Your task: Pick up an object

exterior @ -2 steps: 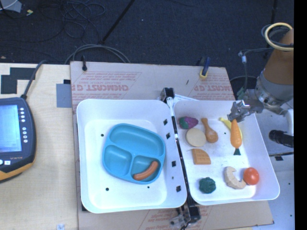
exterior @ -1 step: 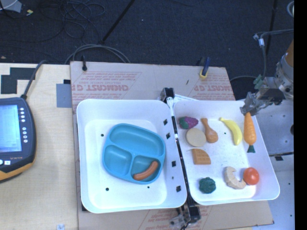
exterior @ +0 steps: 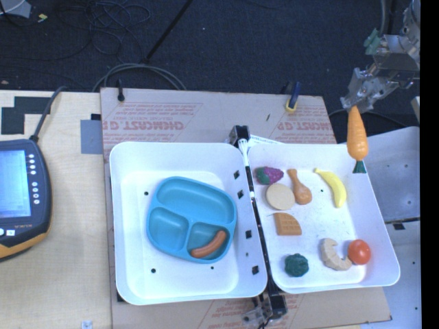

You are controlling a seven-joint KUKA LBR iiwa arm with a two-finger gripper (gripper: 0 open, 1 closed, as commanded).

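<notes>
— What lies in the left bin [exterior: 130,266]?

— A tray [exterior: 171,208], with a sausage [exterior: 209,244] in its lower right compartment.

— And the right bin [exterior: 381,242]?

— Banana [exterior: 334,186] upper right, drumstick [exterior: 298,186] left of it, tomato [exterior: 359,251] lower right. The carrot [exterior: 357,137] hangs under my gripper [exterior: 362,100], over the bin's upper right edge.

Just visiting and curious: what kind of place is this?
Probably a robotics lab test bench: a metal two-finger gripper above two shallow white bins, small plastic toy foods like a yellow banana, and a handheld control screen.
</notes>
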